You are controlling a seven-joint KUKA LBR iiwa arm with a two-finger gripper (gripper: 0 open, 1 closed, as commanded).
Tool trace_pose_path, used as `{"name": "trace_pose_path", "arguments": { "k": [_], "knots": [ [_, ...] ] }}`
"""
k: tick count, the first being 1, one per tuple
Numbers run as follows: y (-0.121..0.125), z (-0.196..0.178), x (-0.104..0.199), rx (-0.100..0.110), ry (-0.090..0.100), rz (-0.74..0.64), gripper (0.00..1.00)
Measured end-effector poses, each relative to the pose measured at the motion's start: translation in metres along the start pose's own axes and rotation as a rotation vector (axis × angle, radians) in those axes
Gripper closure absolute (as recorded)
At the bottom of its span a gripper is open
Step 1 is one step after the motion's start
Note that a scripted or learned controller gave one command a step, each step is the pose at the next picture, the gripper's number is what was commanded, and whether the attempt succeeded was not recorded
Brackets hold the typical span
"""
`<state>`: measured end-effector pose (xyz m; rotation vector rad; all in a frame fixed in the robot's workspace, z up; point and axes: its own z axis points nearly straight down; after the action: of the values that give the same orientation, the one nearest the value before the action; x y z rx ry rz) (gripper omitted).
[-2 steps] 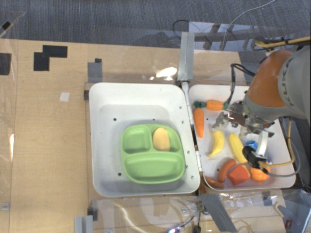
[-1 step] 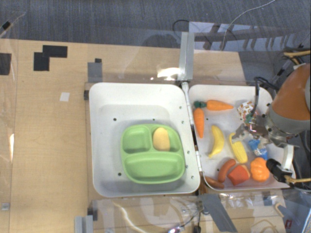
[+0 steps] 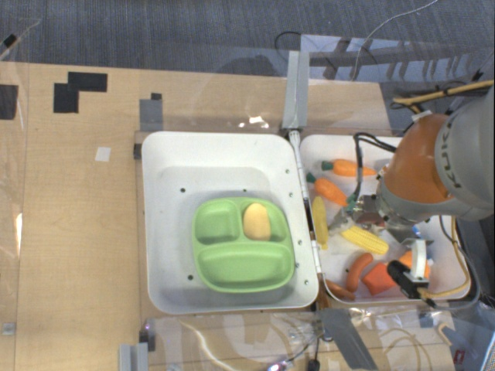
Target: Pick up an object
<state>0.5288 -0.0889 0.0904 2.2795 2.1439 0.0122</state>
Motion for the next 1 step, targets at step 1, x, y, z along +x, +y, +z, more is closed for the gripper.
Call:
{"name": "trace_pose_path", "arguments": {
  "k": [1],
  "knots": [
    [0.0031,-0.0118,0.0026,-0.007,0.004,-0.001,1.00]
  ]
}}
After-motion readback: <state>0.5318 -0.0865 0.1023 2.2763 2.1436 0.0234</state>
